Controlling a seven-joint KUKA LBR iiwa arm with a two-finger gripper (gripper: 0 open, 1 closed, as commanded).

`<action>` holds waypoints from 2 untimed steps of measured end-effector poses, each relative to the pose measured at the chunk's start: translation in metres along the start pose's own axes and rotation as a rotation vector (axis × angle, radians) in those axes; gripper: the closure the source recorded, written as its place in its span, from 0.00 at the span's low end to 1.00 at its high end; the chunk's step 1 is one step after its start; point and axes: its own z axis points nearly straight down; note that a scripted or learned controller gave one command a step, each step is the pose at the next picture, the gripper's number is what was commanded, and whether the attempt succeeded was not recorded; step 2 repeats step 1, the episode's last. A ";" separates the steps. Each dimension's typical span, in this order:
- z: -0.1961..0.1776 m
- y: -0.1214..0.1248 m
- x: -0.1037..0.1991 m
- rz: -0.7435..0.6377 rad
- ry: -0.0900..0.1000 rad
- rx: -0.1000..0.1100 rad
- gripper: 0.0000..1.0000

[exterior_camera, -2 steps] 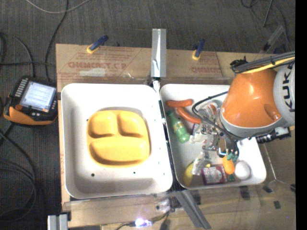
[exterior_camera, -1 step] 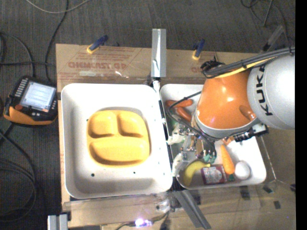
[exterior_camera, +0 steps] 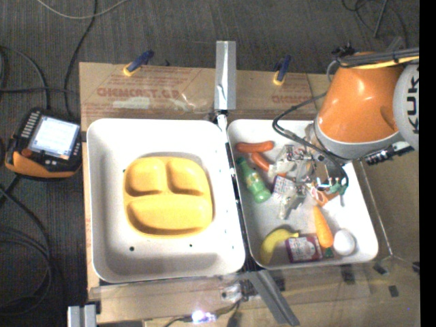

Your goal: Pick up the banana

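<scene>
The yellow banana (exterior_camera: 274, 241) lies curved in the front part of the right bin (exterior_camera: 368, 216), its right end touching a dark red bottle (exterior_camera: 304, 248). My gripper (exterior_camera: 294, 195) hangs under the orange wrist band over the middle of that bin, a short way behind and slightly right of the banana. Nothing can be seen held in it.
In the right bin lie two red sausages (exterior_camera: 255, 146), a green bottle (exterior_camera: 256, 185), a carrot (exterior_camera: 323, 227) and a white egg (exterior_camera: 344, 242). The left bin (exterior_camera: 102, 182) holds a yellow divided plate (exterior_camera: 169, 195). A teach pendant (exterior_camera: 44, 142) sits far left.
</scene>
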 end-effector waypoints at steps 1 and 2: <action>0.035 0.030 0.046 -0.091 0.003 -0.001 0.00; 0.035 0.030 0.046 -0.091 0.003 -0.001 0.00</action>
